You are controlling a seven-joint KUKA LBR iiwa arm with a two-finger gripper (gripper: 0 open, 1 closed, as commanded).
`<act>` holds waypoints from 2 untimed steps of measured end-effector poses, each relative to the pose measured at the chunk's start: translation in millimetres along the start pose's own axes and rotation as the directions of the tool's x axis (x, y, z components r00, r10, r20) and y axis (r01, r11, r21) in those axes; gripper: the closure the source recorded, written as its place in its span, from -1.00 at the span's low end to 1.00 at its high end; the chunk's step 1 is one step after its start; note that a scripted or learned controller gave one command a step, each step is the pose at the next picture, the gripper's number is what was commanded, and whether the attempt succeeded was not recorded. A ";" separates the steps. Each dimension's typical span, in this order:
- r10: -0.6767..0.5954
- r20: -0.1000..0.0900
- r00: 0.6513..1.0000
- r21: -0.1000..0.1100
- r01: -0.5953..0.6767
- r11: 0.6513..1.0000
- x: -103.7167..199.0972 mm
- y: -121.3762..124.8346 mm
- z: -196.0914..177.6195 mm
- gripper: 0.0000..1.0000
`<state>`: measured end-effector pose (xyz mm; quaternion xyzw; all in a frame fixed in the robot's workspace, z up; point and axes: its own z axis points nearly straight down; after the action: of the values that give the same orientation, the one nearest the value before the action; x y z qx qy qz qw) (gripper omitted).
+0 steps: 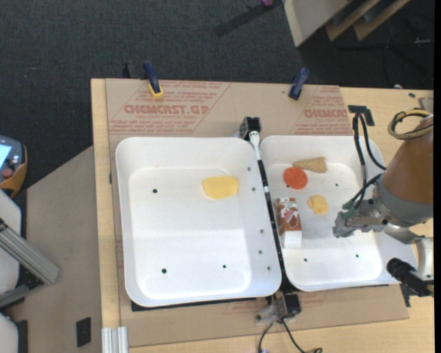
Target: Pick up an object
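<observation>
Approach step: my gripper (349, 225) low over right bin (331, 272), grip state unclear. Next: centre over small yellow piece (318, 204), descend.

Dark grey carpet floor (62, 62) around bench. Brown board benchtop (207, 103) with red lettering, two blue clamps (152, 79) on far edge. Pale wooden furniture (344, 21) top right. Even light
</observation>
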<state>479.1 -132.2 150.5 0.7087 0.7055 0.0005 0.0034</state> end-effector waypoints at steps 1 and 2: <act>-0.011 -0.003 1.000 -0.003 0.011 1.000 37.6 71.3 -22.0 1.00; -0.001 -0.004 1.000 0.012 0.001 1.000 1.9 76.4 57.9 1.00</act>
<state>555.7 -130.9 93.0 0.7083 0.7060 -0.0022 -0.0024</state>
